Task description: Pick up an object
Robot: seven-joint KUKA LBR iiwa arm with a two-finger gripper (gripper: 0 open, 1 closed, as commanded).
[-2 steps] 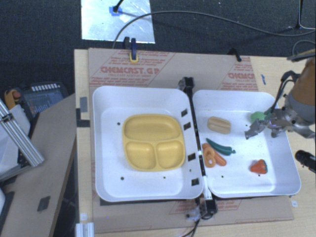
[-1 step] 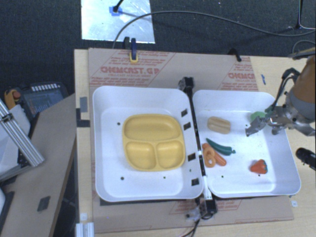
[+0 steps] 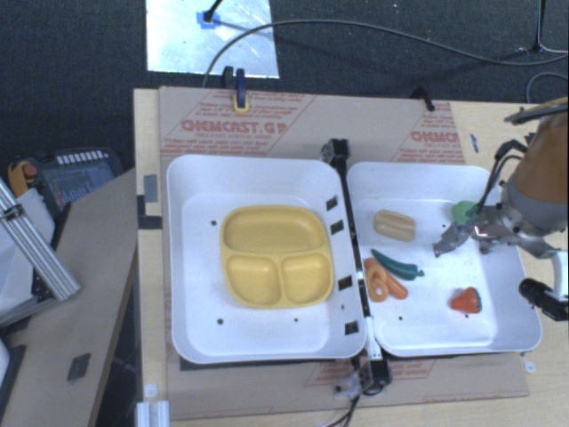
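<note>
Objects for picking lie in the right-hand shallow white bin point(image 3: 418, 332): a tan bread-roll-shaped toy point(image 3: 395, 225) toward eleven o'clock of the bin, a dark green pepper-like toy point(image 3: 396, 266) near its middle, an orange carrot-like toy point(image 3: 380, 283) touching the green one at about seven o'clock of it, a red strawberry-like toy point(image 3: 466, 300) at five o'clock of the bin, and a green round piece point(image 3: 463, 210) at two o'clock, partly hidden by the arm. The grey arm with its orange band point(image 3: 540, 172) reaches in from three o'clock, and the gripper point(image 3: 455, 239) hangs over the bin between the bread roll and the strawberry, with none of the toys between its jaws; whether the jaws are released or clenched cannot be told. The left-hand shallow white bin point(image 3: 191, 265) holds a yellow three-compartment plastic tray point(image 3: 274, 254) at its centre. Both bins sit on a brown cardboard sheet printed with red lettering point(image 3: 267, 123), which covers the pale wooden surface point(image 3: 147, 158). At twelve o'clock, a shiny metal plate point(image 3: 178, 25) lies on dark carpet floor point(image 3: 62, 60), and black cables point(image 3: 400, 43) trail across it. At nine o'clock stands a handheld controller point(image 3: 71, 181).
</note>
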